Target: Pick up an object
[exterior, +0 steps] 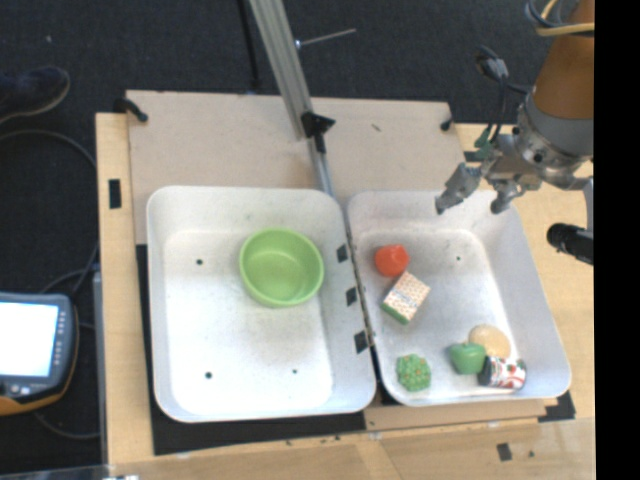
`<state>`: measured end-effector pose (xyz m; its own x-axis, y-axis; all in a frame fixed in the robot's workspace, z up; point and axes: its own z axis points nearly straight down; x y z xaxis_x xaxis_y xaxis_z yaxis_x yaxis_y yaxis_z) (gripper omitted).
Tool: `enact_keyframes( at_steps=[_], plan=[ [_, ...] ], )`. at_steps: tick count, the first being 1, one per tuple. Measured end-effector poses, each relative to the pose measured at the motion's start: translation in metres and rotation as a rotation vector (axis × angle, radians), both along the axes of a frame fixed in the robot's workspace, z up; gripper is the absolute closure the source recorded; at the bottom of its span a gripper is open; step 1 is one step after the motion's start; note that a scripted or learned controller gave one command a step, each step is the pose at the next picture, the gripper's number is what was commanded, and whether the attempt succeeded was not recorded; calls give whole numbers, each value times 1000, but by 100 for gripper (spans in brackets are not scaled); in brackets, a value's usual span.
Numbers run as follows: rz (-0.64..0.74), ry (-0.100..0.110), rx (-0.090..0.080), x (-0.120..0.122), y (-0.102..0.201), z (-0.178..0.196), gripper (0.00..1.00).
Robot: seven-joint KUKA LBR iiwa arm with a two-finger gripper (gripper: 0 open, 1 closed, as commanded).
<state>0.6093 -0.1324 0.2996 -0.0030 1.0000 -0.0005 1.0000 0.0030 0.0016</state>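
Note:
My gripper [478, 198] hangs over the back edge of the right bin [520, 258], fingers spread apart with nothing between them. Below it in that bin lie a red ball [391, 260], a pale patterned block with a green side [405, 298], a green knobbly ball [413, 371], a green rounded piece [466, 357], a cream round object [489, 339] and a small dark, white and red item [502, 373]. The red ball is the nearest object to the gripper, lying to its lower left.
A green bowl [281, 267] sits in the left bin [180, 358]. A slanted metal pole [288, 68] rises from the divider between the bins. A screen device [32, 353] lies off the bench at the left.

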Motion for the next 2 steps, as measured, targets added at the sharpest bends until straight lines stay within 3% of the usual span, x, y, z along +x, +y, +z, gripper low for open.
enact_keyframes(
  at_steps=[1, 2],
  plan=[
    [0, 0, 0, 0, 0, 0, 0],
    [-3, 5, -1, -9, 0, -47, 0]
  ],
)
